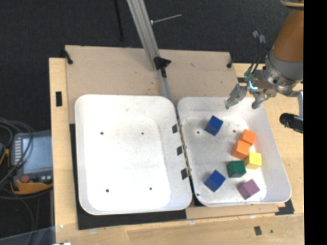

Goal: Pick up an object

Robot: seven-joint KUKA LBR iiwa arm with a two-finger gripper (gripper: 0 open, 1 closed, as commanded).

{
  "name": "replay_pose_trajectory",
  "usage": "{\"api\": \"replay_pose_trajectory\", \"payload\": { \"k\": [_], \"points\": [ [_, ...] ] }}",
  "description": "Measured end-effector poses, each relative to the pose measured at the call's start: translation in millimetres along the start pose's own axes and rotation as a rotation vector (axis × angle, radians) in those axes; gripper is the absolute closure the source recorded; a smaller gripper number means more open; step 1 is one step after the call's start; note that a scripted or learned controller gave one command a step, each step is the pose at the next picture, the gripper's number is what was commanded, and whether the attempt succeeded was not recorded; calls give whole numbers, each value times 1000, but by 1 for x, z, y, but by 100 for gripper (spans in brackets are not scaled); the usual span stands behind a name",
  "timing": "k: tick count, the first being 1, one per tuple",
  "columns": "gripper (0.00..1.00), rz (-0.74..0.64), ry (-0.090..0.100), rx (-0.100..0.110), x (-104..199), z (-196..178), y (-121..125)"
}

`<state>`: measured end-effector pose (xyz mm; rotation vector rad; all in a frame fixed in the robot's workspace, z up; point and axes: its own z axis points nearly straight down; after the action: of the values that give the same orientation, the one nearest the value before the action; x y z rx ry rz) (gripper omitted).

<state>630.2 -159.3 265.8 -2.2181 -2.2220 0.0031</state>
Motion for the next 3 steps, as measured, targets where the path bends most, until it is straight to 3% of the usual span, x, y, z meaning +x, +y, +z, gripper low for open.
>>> {"api": "replay_pose_trajectory", "payload": {
  "k": [1, 3],
  "points": [
    [0, -2, -2, -4, 0, -3, 1],
    [0, 0, -1, 2, -8, 103, 7]
  ]
}}
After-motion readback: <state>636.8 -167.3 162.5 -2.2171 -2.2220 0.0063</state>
